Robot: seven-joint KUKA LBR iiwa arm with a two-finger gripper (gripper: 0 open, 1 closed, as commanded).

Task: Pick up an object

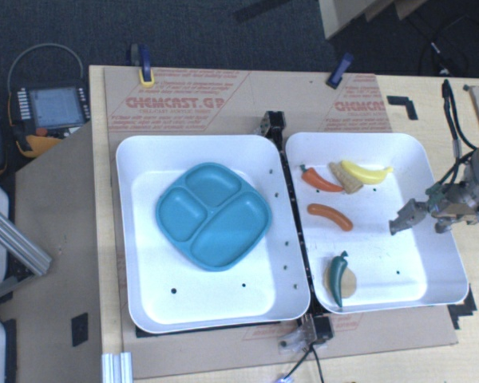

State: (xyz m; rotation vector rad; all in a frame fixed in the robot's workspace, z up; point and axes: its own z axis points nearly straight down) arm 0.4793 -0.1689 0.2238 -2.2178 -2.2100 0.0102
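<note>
Looking down on a bench, two white bins are seen side by side: a blue divided plate point(214, 215) is held in the left bin point(144, 294). The right bin point(383, 298) holds a banana point(366, 171), a red chili point(321, 180), a sausage point(330, 216) and a green pepper point(338, 274). The gripper point(405, 216) is seen low at that bin's right side, near the sausage but apart from it; nothing is pinched, and whether its claw is spread cannot be told.
</note>
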